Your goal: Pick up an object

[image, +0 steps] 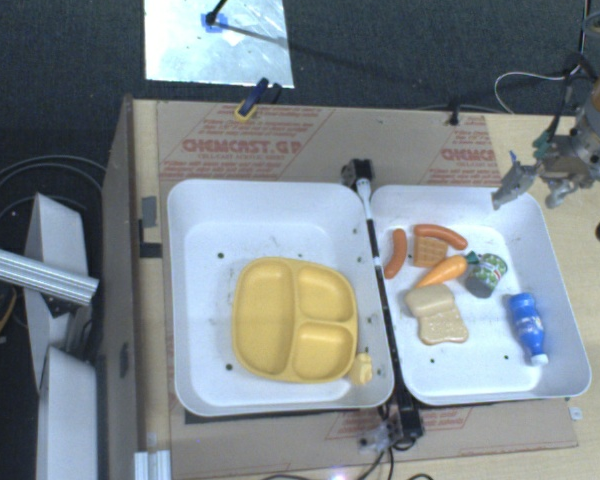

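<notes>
Camera view: the gripper [533, 180] hovers over the right bin's [560, 298] far right corner, fingers spread, nothing between them. Below in that bin lie two sausages, a carrot [442, 271], toast [438, 315], and a blue bottle [527, 326]. A yellow tray [293, 319] sits in the left bin [200, 268].

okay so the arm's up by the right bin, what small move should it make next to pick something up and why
Probably move the tool inward and down toward the blue bottle. The tool hangs with nothing between its fingers above the right bin's far corner, and the bottle lies apart from the clustered food, the easiest grasp.
</notes>
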Motion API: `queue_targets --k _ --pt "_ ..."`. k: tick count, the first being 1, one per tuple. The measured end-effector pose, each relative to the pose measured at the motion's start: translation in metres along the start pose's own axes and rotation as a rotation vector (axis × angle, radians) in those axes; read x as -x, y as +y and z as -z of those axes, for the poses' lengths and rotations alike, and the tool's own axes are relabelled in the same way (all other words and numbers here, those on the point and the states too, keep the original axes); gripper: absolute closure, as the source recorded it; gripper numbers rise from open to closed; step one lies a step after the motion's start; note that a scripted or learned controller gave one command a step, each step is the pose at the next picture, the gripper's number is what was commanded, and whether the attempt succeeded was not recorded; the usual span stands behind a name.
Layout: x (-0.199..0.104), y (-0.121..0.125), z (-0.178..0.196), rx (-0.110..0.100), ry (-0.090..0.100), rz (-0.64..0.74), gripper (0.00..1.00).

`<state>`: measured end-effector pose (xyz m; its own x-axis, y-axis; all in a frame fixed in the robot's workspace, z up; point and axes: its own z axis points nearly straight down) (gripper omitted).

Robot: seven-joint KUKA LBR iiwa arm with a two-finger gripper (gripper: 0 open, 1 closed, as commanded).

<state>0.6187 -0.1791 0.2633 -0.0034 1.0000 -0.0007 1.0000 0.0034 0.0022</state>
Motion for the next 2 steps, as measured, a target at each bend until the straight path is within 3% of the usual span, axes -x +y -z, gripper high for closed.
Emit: queue_targets --k 1,2 --pt "-0.057 -0.003 -0.085 -0.003 0.002 0.002 0.0" --pt "-0.048 -0.038 -0.179 -0.001 0.0 -0.002 0.0"
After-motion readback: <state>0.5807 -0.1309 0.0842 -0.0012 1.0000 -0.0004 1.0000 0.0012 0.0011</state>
